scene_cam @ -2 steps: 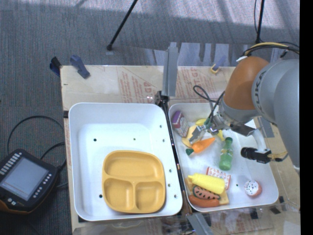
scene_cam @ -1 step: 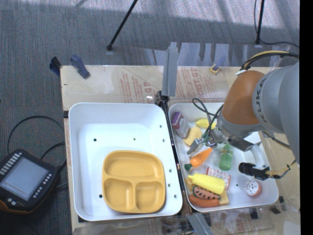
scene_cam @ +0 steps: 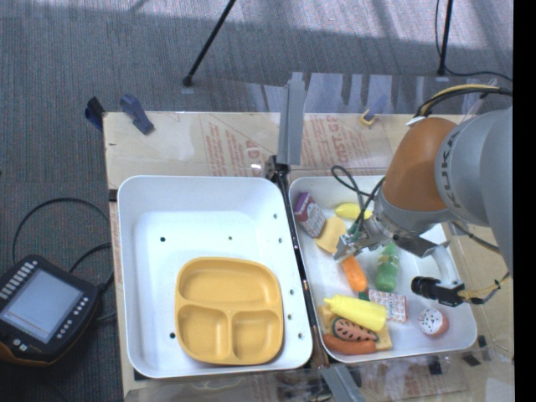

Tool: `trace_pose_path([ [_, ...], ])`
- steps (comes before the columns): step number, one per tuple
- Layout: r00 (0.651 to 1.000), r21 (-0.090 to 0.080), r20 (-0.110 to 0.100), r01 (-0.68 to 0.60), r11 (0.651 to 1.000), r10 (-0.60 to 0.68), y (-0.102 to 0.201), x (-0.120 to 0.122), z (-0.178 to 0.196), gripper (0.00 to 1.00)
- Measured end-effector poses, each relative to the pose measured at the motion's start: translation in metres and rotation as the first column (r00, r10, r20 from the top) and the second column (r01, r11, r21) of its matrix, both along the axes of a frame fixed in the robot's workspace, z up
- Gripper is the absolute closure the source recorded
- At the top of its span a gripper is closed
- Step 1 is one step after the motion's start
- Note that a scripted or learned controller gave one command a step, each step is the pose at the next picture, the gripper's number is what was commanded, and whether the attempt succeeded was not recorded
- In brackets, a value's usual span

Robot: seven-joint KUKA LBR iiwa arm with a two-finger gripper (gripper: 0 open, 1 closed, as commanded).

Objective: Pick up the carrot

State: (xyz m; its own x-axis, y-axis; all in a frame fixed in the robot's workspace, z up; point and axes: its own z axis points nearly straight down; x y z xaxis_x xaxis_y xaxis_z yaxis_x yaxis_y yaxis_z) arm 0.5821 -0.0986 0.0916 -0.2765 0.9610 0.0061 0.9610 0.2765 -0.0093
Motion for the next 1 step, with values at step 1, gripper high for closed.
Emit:
trace_pose_path([
  [1, 0.971, -0.005, 0.014, -0.238, 0.971, 0.238, -0.0031, 0.0238, 0.1115, 1.0],
])
